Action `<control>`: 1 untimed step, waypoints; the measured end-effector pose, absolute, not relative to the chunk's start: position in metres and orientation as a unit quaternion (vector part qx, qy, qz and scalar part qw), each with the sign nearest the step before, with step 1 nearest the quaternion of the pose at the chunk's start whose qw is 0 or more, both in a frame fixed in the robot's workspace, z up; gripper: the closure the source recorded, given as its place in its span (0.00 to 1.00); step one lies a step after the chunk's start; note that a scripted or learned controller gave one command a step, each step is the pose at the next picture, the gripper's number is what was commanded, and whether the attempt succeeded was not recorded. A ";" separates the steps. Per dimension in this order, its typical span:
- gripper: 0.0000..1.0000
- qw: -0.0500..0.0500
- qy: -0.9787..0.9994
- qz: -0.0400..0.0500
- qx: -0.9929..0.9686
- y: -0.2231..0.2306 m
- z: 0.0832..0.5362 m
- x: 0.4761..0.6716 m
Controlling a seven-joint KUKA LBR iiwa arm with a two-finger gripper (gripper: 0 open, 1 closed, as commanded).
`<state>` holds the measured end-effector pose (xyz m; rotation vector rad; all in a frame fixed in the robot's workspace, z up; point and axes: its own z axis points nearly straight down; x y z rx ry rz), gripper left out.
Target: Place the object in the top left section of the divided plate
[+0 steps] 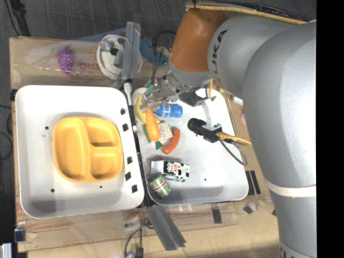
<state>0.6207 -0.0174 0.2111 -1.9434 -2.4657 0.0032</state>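
Note:
A yellow divided plate [88, 147] lies in the left white bin [32, 112], with nothing in its sections. In the right bin [226, 171] lie an orange carrot [152, 123], a blue bottle [169, 111], a yellow banana [138, 107] along the left wall, a red-orange sausage [171, 141] and a small speckled block [164, 131]. My gripper [155, 94] hangs over the far left part of the right bin, just above the carrot's top end and the bottle. I see nothing lifted by it.
A white toy car [176, 170] and a green can [159, 186] sit near the right bin's front left corner. Behind the bins lie a purple item [66, 59] and a white coil [113, 55]. The arm's bulk covers the right side.

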 end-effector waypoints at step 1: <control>0.00 0.001 -0.785 0.001 -0.619 -0.018 0.211 0.621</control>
